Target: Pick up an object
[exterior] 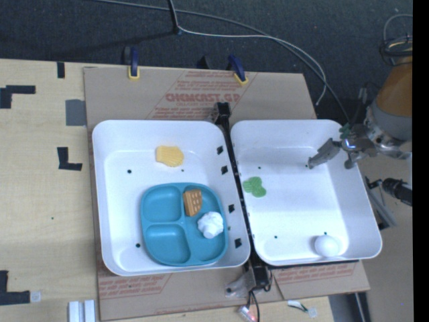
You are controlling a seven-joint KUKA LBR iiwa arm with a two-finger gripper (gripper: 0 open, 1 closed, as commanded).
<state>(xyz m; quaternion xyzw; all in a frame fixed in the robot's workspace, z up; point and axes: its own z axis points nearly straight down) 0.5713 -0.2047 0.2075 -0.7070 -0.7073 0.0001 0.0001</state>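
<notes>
In the right bin (pixel 348 200) a small flat green piece (pixel 254 187) lies near the left wall, and a white ball (pixel 327 245) rests at the front edge. My gripper (pixel 336 158) hovers over the right bin's far right part, well apart from both. It stands open, its fingers (pixel 322 155) spread with nothing between them. In the left bin (pixel 110 180) lies a yellow lump (pixel 170 155). A blue divided plate (pixel 164 237) there carries a tan waffle-like piece (pixel 193 202) and a white crumpled lump (pixel 210 225).
A black divider (pixel 232 173) runs between the two bins. Both bins sit on a cardboard sheet (pixel 194 96) held by clamps at the back. A thin cable (pixel 268 40) loops across the dark floor behind. The arm's orange band (pixel 397 89) shows at the right edge.
</notes>
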